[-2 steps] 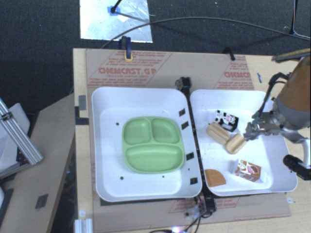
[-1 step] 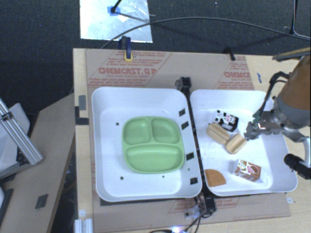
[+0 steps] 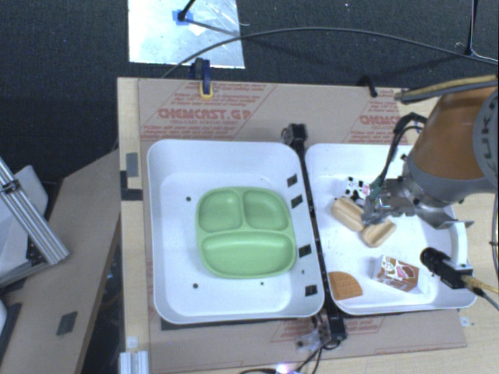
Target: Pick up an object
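Note:
In the right bin my gripper hangs low over two tan bread-like rolls. One roll lies just left of it and the other directly under its tip. A small black-and-white thing rests behind the rolls. Nearer the front lie a round orange-brown cookie and a brown and white packet. Nothing can be seen lifted off the bin floor.
The left bin holds a green divided plate. A black divider with clips runs between the bins. The grey and orange arm covers the right bin's far right side.

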Robot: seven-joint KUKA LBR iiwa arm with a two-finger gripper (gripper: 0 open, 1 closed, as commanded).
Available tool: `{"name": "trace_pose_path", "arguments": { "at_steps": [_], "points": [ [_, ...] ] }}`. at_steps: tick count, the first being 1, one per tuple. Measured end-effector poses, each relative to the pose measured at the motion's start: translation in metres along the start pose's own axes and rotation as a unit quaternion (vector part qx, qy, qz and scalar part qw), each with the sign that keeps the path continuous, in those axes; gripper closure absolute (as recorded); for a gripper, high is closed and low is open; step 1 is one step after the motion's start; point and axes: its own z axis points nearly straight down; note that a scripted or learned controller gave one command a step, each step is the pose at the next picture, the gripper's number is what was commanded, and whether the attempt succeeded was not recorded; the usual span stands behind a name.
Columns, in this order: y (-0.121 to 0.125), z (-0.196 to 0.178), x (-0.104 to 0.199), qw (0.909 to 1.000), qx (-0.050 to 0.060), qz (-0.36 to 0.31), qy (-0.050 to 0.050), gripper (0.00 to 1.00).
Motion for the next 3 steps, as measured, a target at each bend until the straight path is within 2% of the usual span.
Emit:
{"name": "trace_pose_path", "arguments": {
  "at_steps": [2,3],
  "points": [
    [0.008,0.009,0.103,1.0000,0.001,0.000,0.000,1.00],
    [0.010,-0.009,0.154,1.0000,0.000,0.000,0.000,1.00]
  ]
}}
